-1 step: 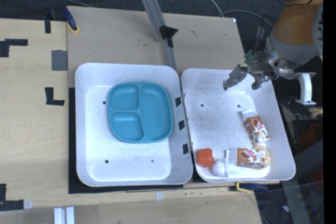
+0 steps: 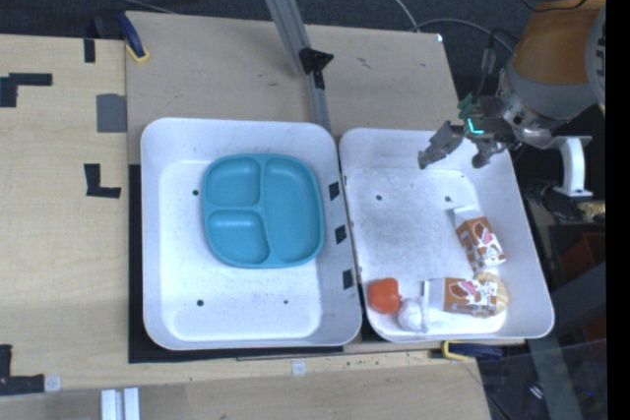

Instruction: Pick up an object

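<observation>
Nearest the camera, along the near wall of the right bin (image 2: 532, 310): an orange object (image 2: 383, 293), a small white object (image 2: 410, 315) touching it on its right, then a flat snack packet (image 2: 474, 295) printed orange and white. Second packet (image 2: 479, 242) of the same print lies just beyond, close to the bin's right wall, tilted. Any of these could serve as the pick target; all rest on the bin floor, none lifted.

Left bin (image 2: 162, 231) holds a blue divided plate (image 2: 263, 210), three compartments, lying flat in the far half of the bin.

Gripper (image 2: 455, 149) is over the far right corner of the right bin, well apart from the packets. Two dark fingers (image 2: 436, 148) are spread apart with nothing between them. Grey wrist and orange arm body enter from the right edge.

Grey metal post (image 2: 285, 10) slants from the far edge down to the junction between the bins.
</observation>
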You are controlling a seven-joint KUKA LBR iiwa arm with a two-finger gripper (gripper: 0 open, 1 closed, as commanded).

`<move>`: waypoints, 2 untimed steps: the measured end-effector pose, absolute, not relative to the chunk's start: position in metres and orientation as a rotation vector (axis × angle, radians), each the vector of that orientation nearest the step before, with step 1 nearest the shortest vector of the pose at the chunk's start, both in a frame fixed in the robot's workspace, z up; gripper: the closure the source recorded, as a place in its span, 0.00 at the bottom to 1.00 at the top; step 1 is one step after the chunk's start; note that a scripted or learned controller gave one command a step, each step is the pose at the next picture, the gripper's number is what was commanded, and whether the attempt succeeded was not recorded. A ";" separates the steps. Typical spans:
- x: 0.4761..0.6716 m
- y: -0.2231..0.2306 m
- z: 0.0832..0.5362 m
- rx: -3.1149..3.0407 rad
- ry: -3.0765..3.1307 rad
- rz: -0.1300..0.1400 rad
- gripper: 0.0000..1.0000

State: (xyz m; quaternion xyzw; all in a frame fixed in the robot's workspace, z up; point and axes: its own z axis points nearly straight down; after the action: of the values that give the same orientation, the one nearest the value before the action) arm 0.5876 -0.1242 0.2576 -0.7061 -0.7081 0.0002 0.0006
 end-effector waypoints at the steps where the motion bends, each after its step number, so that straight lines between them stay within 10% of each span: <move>1: 0.585 -0.130 0.195 -2.217 -2.219 0.009 0.00; 2: 0.591 -0.135 0.141 -2.217 -2.220 0.008 0.00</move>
State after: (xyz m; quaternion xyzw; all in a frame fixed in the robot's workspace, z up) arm 0.5913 -0.1355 0.1410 -0.7067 -0.7075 0.0025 0.0021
